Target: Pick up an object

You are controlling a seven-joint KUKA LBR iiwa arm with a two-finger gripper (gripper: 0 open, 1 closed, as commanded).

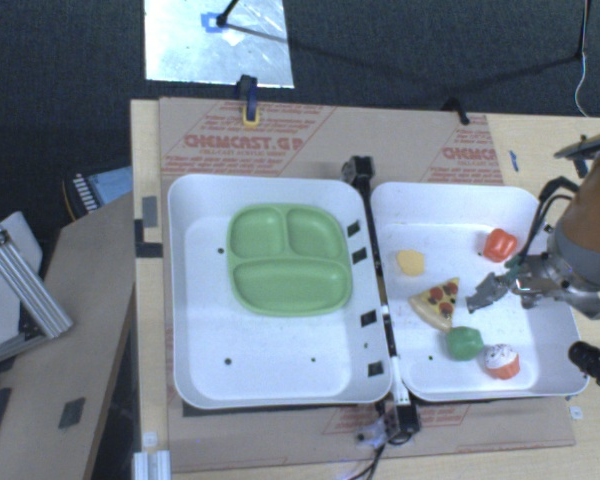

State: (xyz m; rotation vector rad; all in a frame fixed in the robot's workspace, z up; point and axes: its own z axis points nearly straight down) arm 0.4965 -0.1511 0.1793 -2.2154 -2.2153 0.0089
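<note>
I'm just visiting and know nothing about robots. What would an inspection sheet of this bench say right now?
Surface: bench under a cardboard sheet, bearing the left bin and the right bin side by side.
Job's things: in the right bin, a pizza slice, a yellow piece, a red-orange piece, a green ball and a cupcake.
Clutter: green divided plate in the left bin.
End effector: end effector low over the right bin, beside the pizza slice; grip state unclear.
Cables: black cable across the dark floor; wires at the front edge.
Surroundings: shiny sheet on the floor; metal frame at left.
</note>
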